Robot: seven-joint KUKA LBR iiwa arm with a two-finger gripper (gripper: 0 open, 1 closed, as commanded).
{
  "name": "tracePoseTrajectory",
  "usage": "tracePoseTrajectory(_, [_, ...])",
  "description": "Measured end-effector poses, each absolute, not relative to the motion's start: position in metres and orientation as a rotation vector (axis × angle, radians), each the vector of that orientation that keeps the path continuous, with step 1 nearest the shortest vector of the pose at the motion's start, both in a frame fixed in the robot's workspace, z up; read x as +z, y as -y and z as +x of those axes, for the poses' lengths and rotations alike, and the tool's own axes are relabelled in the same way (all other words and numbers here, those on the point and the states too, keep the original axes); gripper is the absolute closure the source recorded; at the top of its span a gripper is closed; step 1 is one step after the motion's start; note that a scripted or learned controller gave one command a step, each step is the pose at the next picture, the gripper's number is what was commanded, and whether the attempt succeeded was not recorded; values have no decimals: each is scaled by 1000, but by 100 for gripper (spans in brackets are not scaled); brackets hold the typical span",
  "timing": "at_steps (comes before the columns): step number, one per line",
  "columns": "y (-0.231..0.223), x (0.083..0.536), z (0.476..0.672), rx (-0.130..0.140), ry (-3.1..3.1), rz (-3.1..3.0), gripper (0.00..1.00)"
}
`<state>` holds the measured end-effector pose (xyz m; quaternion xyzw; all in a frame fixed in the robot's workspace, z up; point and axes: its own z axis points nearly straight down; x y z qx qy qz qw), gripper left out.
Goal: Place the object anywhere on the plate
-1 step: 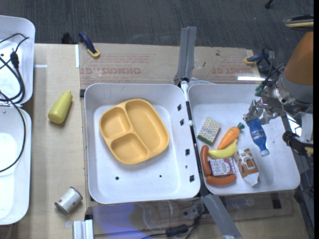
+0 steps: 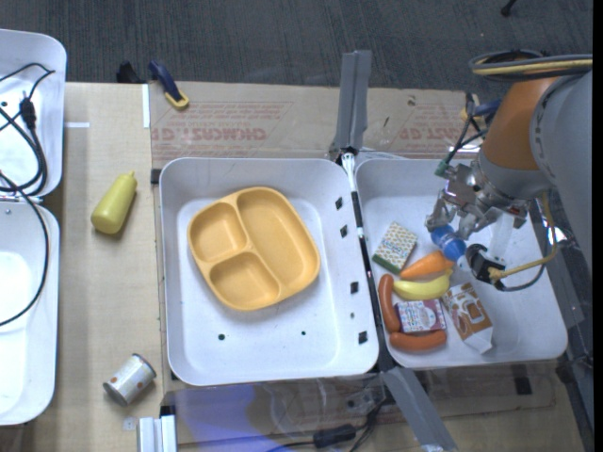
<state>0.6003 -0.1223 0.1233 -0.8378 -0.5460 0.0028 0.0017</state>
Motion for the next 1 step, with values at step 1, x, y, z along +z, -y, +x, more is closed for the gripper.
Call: tracePoseTrajectory(1, [44, 258, 612, 7, 1729, -2623, 100])
